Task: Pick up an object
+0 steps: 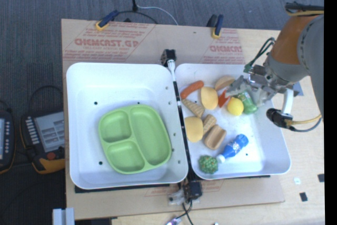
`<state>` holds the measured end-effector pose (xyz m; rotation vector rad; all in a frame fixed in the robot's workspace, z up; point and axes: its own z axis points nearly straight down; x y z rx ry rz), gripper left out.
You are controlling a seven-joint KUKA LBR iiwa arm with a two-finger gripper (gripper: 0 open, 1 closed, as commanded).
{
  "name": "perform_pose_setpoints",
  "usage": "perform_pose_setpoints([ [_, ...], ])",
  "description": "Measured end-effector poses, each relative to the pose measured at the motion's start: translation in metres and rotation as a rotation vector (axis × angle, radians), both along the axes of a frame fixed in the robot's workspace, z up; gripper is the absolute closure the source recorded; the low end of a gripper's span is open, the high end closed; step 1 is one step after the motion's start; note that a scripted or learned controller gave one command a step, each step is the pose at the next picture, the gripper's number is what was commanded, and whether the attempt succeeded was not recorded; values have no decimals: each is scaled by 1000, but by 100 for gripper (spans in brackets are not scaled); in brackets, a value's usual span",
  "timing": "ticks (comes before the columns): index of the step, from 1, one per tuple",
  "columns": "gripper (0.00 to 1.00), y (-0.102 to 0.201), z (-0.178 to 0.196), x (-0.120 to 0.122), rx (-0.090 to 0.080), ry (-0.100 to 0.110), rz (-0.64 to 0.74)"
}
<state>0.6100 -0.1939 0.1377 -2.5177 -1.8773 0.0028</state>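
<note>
The right bin point(274, 158) holds several toy foods: a carrot point(192, 88), a yellow-orange fruit point(209, 97), a lemon point(235, 107), a waffle cone point(193, 108), a potato point(193, 129), a bread piece point(215, 137), a blue bottle point(234, 146) and a broccoli point(208, 164). My gripper point(246, 91) is low over the bin's upper right part, right above the lemon and a green item point(249, 107). A bread roll point(225, 82) and a small red piece point(222, 98) lie just to its left. The gripper partly hides the green item.
The left bin point(84, 87) carries a green divided plate point(135, 138). A black clip point(168, 56) sits at the top of the wall between the bins. The arm's grey body and orange band point(287, 45) hang over the right bin's far right corner, with a cable point(295, 123) looping below.
</note>
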Motion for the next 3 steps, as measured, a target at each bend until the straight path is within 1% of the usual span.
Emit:
perform_pose_setpoints([
  [1,0,-1,-48,1,-4,-9,479],
  [2,100,-2,-36,3,-12,-16,477],
  [3,100,45,4,29,0,-1,99],
])
